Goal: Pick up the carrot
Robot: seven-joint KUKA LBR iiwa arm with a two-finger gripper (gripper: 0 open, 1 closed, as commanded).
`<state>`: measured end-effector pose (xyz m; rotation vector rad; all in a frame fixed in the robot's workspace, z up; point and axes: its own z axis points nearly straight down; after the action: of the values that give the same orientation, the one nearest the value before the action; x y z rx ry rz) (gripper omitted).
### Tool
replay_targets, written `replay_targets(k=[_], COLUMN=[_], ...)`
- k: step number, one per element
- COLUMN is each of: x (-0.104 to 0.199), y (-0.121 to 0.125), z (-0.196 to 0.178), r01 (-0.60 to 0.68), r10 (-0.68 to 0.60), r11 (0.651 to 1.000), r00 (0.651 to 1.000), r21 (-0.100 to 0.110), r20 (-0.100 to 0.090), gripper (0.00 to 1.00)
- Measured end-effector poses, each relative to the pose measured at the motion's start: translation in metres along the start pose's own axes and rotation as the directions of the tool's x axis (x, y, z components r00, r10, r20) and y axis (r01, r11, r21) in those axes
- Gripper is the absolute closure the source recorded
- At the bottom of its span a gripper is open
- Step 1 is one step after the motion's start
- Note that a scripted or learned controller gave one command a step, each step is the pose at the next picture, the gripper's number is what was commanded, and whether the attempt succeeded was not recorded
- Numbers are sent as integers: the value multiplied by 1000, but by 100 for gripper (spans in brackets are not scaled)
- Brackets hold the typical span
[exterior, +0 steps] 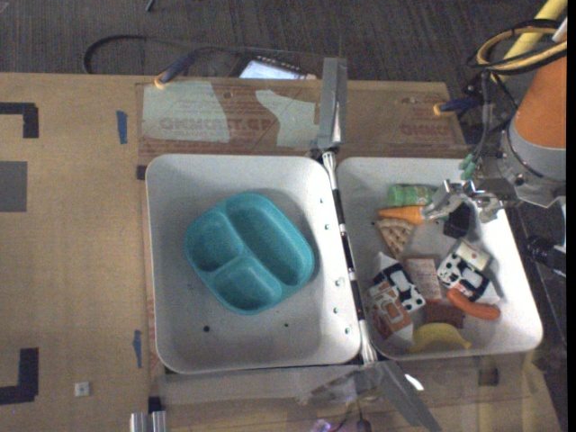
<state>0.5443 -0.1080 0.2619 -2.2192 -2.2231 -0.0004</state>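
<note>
Pincer [447, 203] in right bin, state unclear; carrot [402, 214] just left, touching fingertip.

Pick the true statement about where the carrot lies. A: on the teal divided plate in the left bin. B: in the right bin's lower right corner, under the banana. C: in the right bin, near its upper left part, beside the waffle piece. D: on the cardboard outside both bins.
C: the carrot lies in the right bin, just above the waffle piece, with the gripper close to its right.
</note>
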Motion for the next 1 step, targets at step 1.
replay_targets(k=[1], x=[10], y=[53], z=[56], r01=[-212], r10=[212], r11=[977], r00=[977], r21=[-2], r20=[0], gripper=[0])
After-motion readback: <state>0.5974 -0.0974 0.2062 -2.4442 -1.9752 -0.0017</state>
